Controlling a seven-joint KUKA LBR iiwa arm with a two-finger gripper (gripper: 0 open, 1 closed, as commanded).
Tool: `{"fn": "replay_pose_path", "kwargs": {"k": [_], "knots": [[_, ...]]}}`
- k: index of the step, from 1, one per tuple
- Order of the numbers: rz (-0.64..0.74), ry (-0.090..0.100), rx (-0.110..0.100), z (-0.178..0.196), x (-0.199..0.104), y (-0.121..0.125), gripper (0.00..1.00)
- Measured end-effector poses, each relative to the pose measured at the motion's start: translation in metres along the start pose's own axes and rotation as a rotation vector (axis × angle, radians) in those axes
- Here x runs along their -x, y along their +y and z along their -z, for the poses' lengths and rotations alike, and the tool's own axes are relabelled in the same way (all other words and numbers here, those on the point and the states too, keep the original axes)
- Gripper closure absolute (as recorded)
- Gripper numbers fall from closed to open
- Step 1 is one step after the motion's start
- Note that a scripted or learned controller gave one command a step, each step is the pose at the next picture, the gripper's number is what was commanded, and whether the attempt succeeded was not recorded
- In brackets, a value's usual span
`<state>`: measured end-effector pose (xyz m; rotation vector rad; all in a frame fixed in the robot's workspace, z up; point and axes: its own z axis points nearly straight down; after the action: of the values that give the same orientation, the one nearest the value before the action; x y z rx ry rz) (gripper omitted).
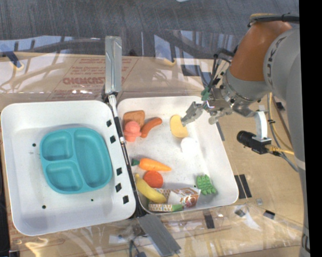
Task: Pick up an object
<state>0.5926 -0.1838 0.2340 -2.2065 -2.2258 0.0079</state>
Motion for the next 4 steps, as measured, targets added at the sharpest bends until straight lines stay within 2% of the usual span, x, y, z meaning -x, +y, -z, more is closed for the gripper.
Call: {"fn": "replay_pose_path", "kwargs": {"k": [1,2,3,4], "knots": [[0.024,0.000,0.003,-0.145,-0.085,-0.043,0.00],[-0.143,-0.002,0.003,-0.045,-0.113,-0.027,0.00],[-0.145,-0.002,-0.005,-0.109,-0.087,-0.001,0.00],[0.034,-0.001,0.002,-0.146,-0.084,0.032,0.00]]}}
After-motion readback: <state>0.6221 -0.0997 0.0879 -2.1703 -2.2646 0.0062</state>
